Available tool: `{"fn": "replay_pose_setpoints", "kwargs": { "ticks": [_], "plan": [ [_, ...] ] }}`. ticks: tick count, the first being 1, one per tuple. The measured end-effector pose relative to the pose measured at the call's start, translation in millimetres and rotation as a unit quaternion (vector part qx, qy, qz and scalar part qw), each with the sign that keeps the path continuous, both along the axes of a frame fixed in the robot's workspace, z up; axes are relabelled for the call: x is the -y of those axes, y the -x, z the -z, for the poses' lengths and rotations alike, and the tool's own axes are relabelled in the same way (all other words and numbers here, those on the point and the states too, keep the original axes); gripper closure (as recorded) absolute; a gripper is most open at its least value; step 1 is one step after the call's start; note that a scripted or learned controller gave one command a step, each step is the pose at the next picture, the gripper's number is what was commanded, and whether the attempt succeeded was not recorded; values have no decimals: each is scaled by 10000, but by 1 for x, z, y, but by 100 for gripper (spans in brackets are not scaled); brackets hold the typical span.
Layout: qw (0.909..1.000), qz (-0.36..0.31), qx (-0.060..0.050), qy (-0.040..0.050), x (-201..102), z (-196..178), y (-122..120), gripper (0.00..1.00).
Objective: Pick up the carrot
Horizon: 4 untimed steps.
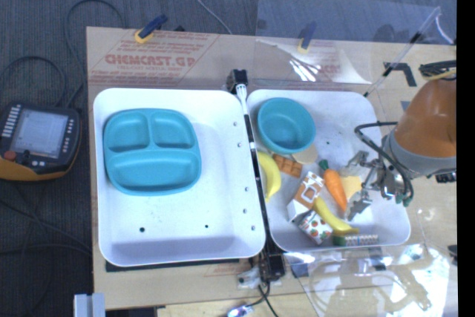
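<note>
**Carrot lies in the right bin beside the gripper**

The carrot [335, 190] lies in the right bin [386, 230], between a small printed carton [306, 192] and the gripper [361, 193], above a banana [334, 220]. The gripper hangs just right of the carrot; whether its claw is apart or together cannot be told. A blue bowl [285, 125] sits behind. The left bin [223, 159] holds a blue divided plate [151, 150]. Red print on the cardboard [148, 59] reads roughly "CHEMCAST GP".
</note>
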<state>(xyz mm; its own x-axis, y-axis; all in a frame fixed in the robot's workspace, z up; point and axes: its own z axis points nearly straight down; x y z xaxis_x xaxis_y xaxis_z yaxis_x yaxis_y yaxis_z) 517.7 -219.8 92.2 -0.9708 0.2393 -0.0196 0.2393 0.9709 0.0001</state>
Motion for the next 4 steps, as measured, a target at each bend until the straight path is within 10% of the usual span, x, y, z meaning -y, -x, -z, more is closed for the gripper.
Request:
{"fn": "replay_pose_setpoints", "kwargs": {
  "ticks": [1,2,3,4],
  "plan": [
    [9858,1680,40,-17,-47,0,15,0],
    [9859,1671,61,-7,-47,-12,13,100],
    [9867,1624,28,33,-106,0,17,100],
    [9372,3486,-33,-49,-110,1,18,100]
  ]
}}
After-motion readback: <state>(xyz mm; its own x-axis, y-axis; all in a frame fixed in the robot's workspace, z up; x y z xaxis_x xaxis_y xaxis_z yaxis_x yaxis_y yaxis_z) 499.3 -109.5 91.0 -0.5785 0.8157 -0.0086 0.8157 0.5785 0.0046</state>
